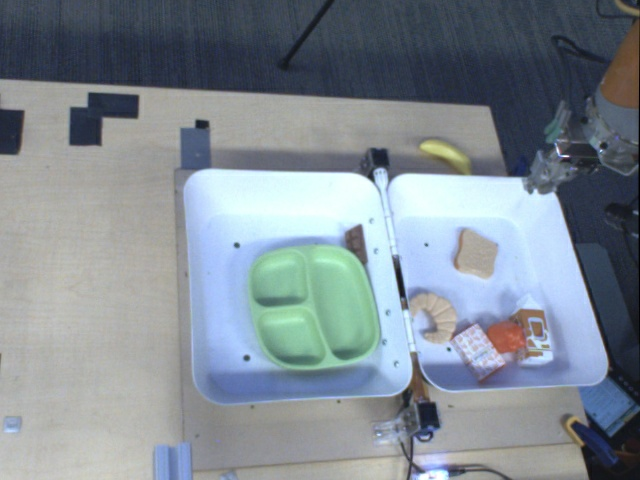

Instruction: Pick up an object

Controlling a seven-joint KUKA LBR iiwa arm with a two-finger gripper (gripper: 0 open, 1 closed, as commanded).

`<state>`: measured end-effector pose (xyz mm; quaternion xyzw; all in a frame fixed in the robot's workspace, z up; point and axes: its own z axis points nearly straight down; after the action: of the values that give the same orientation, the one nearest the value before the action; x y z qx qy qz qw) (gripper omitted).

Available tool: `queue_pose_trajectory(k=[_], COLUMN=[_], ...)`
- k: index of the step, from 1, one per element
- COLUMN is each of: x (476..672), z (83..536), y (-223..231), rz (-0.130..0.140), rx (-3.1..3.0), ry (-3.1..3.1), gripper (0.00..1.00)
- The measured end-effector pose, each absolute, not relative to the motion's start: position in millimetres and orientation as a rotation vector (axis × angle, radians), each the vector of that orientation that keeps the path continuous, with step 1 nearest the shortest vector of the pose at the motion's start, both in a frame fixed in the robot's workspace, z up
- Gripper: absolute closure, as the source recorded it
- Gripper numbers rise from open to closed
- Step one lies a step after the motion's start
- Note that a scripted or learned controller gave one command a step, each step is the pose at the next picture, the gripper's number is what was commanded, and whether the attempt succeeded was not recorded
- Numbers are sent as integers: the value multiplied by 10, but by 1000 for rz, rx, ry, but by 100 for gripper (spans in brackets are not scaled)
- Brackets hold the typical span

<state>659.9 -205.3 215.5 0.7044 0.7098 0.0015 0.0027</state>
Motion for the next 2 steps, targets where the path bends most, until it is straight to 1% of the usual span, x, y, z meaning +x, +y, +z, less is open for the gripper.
queue_pose_trajectory(k=[1,2], x=[6595,5950], z=[2148,1310], y=[-2055,-2057], rz=[3,0], rx=[2211,2218], ry=[2226,2226], gripper=[0,0])
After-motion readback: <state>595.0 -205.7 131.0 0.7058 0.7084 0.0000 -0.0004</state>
